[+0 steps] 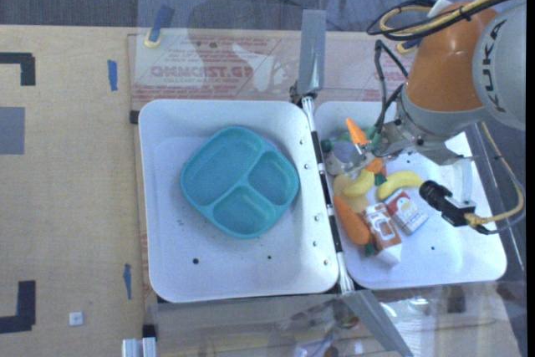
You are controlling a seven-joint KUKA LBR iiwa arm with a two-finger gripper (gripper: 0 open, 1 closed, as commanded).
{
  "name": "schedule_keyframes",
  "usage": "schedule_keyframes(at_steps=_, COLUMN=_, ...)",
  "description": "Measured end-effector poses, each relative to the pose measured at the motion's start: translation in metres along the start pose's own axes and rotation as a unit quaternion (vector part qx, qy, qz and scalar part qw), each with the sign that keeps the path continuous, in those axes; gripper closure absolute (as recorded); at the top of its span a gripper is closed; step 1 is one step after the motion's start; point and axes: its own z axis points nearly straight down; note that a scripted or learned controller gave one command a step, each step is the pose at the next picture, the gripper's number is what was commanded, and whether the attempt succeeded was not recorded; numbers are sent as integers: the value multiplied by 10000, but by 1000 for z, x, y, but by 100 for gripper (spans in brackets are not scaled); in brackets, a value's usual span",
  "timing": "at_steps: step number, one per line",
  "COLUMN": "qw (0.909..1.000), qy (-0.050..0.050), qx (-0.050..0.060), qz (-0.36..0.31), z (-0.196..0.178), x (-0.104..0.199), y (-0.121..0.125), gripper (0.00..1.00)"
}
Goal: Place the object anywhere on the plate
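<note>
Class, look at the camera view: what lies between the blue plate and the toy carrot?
In the camera view, between the blue plate and the toy carrot lie bare bin floor and the two bins' adjoining rims.

Even, bright overhead light is washing the two white bins (pixel 167 263) nearly flat, with faint shadows only. Glare is streaking the clear panel (pixel 226 67) at upper centre. Focus is staying slightly soft throughout.

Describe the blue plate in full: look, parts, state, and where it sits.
The blue plate is a teal, plastic-looking tray with rounded corners, split by raised ridges into three compartments: one large, two smaller. It lies flat and right side up, turned at a slant, near the middle of the left bin. Nothing lies in its compartments, and only the bin floor touches it.
</note>
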Motion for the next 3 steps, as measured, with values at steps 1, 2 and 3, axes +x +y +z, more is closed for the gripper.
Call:
schedule_keyframes(at_steps=1, qw=9990, qy=-10, qx=-13, qz=-437, z=-4, x=57, y=20, gripper=100)
schedule_keyframes(at_steps=2, qw=9974, qy=-14, qx=-15, qz=-718, z=0, x=117, y=50, gripper=100)
schedule_keyframes(at_steps=3, qw=9974, qy=-13, qx=-17, qz=-715, z=0, x=117, y=50, gripper=0)
